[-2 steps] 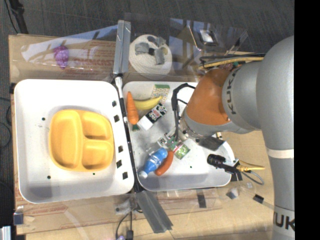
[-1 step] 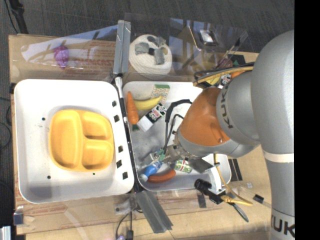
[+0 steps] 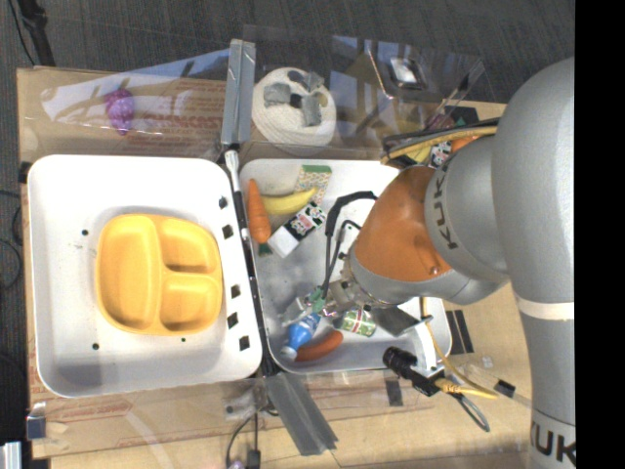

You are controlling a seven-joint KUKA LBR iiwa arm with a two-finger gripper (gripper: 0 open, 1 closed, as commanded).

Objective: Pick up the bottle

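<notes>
Glossy white bin (image 3: 256, 291), blue-capped bottle (image 3: 302, 333)

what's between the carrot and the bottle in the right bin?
In the camera view, bare grey bin floor separates the carrot from the bottle; a small white block lies beside the carrot's lower end.

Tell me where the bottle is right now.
The bottle lies in the right bin, near its front-left corner in the camera view, blue cap toward the left wall, beside a red-orange item and just below the gripper.
</notes>
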